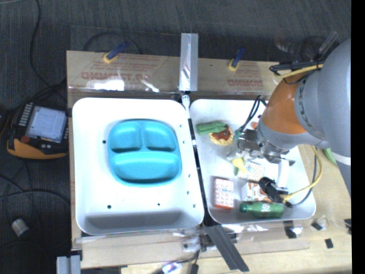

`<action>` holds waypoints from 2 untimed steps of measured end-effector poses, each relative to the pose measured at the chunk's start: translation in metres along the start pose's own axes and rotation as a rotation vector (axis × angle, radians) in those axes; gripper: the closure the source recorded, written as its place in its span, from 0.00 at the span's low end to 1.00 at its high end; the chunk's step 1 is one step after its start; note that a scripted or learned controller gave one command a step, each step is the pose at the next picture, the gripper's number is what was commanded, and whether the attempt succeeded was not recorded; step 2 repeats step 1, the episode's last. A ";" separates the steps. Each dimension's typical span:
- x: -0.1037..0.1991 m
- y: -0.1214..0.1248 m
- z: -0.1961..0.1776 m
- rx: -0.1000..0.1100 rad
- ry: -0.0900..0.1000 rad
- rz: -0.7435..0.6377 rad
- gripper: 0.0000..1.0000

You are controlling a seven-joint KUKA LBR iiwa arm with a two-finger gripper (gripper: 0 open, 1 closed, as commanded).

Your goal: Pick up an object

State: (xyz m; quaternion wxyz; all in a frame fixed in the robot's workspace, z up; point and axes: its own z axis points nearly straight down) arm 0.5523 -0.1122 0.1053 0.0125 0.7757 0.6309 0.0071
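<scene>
The grey arm with its orange band rises closest to the lens, reaching in from the right and bending down over the right bin. Its gripper hangs low above the bin's middle; whether the jaws are spread or pressed together cannot be told. Just beneath lies a yellow piece, with a green and red toy farther off, a red box nearer, and a green bottle at the near edge. The left bin holds a blue divided tray.
</scene>
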 end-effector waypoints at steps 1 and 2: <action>0.064 0.004 -0.078 0.032 0.000 0.077 1.00; 0.064 0.004 -0.078 0.032 0.000 0.077 1.00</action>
